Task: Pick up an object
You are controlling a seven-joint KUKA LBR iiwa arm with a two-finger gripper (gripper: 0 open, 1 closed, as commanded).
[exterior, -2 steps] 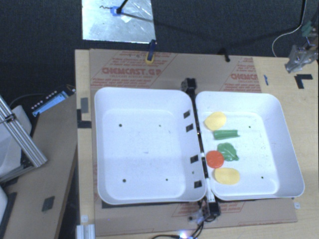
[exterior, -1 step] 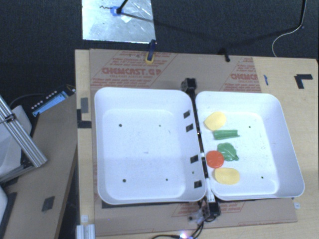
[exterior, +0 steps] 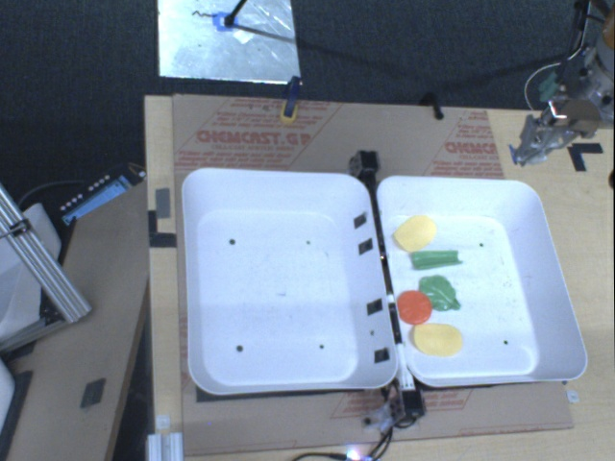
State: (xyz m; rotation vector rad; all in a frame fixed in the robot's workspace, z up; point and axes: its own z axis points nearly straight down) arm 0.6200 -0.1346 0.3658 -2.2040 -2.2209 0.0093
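The right bin (exterior: 538,257) holds several small objects near its left side: a yellow rounded piece (exterior: 415,231), a green bar (exterior: 435,257), a darker green lump (exterior: 440,292), a red-orange disc (exterior: 414,307) and a second yellow piece (exterior: 437,339). My gripper (exterior: 531,148) hangs at the far right, above the bench beyond the right bin's back corner, well apart from all the objects. Nothing shows between its fingers.
The left bin (exterior: 279,277) sits beside the right one, joined by a black hinge strip (exterior: 382,277). A yellow and blue clip (exterior: 289,110) lies at the cardboard's back edge, below a shiny metal sheet (exterior: 226,22). A cable (exterior: 404,65) runs across the dark floor.
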